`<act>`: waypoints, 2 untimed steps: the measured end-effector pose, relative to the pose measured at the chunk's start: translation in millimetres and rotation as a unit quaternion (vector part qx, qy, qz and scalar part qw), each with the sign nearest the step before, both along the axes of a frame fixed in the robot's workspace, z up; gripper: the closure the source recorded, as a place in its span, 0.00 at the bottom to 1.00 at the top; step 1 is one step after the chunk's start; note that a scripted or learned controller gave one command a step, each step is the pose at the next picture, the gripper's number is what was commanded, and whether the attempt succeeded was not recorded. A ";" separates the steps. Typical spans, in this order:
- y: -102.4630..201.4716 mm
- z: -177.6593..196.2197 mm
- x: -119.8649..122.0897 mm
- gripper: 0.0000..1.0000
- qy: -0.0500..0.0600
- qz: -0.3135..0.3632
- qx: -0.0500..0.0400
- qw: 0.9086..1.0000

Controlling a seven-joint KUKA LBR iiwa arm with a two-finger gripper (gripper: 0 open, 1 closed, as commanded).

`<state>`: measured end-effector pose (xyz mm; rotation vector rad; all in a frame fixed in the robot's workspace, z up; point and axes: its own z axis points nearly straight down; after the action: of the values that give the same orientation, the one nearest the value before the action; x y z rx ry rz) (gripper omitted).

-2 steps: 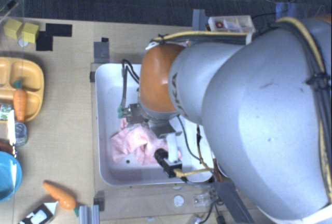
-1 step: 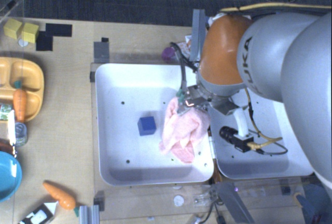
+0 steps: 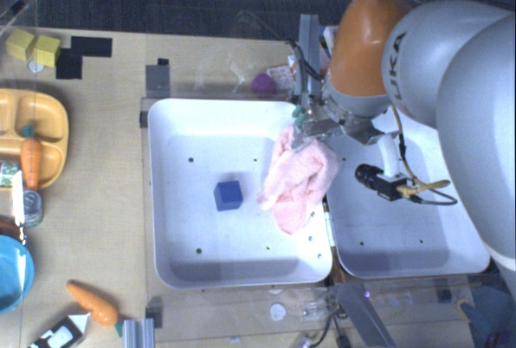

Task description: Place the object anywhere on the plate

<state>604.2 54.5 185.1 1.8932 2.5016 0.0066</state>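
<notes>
On the counter stand two white bins, the left bin and the right bin, side by side; in the left one a blue cube lies near the middle, and a purple thing sits just behind that bin's far rim. At the counter's left edge a yellow divided tray holds a carrot, with two yellow blocks and black blocks well behind it. Nearer the front lie a blue bowl at the edge and a second carrot.
</notes>
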 end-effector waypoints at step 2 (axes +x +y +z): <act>137.1 -52.5 7.8 1.00 0.001 0.072 0.000 0.997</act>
<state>612.1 191.6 132.6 1.7093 2.6330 0.0056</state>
